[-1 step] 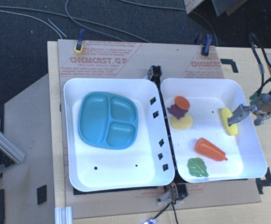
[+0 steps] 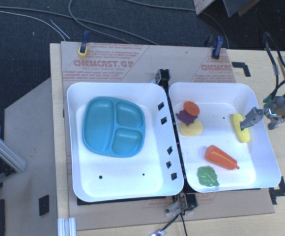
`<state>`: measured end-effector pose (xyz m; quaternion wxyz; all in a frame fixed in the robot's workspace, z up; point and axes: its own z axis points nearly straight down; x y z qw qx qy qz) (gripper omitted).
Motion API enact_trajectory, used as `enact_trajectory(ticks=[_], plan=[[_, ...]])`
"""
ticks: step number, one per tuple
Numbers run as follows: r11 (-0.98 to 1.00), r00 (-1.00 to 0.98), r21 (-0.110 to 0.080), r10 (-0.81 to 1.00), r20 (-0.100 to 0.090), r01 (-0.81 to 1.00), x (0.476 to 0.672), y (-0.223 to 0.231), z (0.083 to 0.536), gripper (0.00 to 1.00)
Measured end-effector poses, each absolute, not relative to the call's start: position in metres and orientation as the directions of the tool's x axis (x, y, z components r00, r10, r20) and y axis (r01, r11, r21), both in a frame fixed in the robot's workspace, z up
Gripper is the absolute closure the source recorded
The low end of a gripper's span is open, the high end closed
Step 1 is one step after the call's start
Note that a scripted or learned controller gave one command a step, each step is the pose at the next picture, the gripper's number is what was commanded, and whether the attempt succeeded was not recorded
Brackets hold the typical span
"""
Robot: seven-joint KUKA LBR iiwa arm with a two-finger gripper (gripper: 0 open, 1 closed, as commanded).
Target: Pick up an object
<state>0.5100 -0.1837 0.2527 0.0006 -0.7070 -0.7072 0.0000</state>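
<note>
The right bin (image 2: 260, 154) holds several toy foods. A yellow banana-shaped piece (image 2: 241, 129) lies near its right wall. An orange carrot (image 2: 221, 158) lies in the middle and a green leafy piece (image 2: 207, 176) sits near the front wall. By the divider, an orange piece (image 2: 191, 107), a purple piece (image 2: 185, 116) and a yellow piece (image 2: 191, 128) are clustered. My gripper (image 2: 258, 124) reaches in from the right, low over the bin's right wall. Its fingers stand apart, one fingertip (image 2: 246, 123) right at the banana's upper end. Nothing is between them.
In the left bin (image 2: 132, 181) lies a blue divided plate (image 2: 114, 127). A black divider with clips (image 2: 169, 132) runs between the bins. Clamps (image 2: 83, 48) hold the cardboard sheet at the back. Cables hang by the arm on the right.
</note>
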Motion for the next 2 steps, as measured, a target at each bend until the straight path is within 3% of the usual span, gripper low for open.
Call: enact_trajectory(ticks=[2], plan=[[0.0, 0.0, -0.006, 1.0, 0.004, 1.0, 0.495, -0.184, 0.149, 0.0]])
